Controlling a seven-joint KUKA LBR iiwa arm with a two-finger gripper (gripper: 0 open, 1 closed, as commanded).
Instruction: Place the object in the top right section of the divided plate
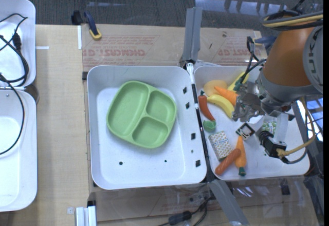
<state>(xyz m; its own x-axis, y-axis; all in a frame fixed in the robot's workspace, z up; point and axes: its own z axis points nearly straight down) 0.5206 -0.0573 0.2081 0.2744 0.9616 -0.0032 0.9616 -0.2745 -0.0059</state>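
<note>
At three o'clock, over the right bin, the gripper is lowered among toys; jaw state cannot be told. Picking is underway; carrying to the green plate is needed next.

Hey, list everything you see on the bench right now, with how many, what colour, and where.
Divided plate: one, light green, left bin, no object on it.
Bins: two, white, side by side.
Banana: one, yellow, right bin, upper part.
Carrots: three, orange, right bin; one by the banana, two near the front.
Chili pepper: one, red, right bin's left edge.
Small cup: one, green, below the pepper.
Patterned block: one, white speckled, right bin.
Arm: one, grey and orange, over the right bin.
Gripper: one, beside the banana.
</note>
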